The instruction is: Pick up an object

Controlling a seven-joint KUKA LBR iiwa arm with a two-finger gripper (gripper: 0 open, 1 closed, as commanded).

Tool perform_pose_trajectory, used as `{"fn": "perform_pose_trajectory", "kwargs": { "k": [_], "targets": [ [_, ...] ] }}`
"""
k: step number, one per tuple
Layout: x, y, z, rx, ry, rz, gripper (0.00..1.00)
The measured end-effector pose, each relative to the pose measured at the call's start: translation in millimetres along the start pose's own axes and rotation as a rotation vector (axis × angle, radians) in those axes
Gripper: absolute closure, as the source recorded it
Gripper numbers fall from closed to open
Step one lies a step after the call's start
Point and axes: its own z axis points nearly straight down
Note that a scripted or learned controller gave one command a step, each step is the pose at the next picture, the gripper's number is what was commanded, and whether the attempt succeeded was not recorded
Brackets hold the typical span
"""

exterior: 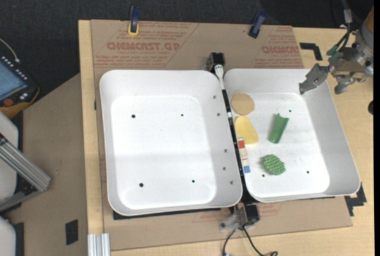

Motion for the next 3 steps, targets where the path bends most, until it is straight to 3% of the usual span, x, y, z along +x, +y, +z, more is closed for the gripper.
{"fn": "perform_pose_trajectory", "kwargs": {
  "k": [1, 2, 3],
  "targets": [
    [-26, -31, 122, 0.013, 0.003, 0.004, 0.00],
    [42, -27, 12, -0.011, 0.000, -0.008, 0.00],
    [38, -1, 138, 0.009, 0.002, -0.001, 0.00]
  ]
}}
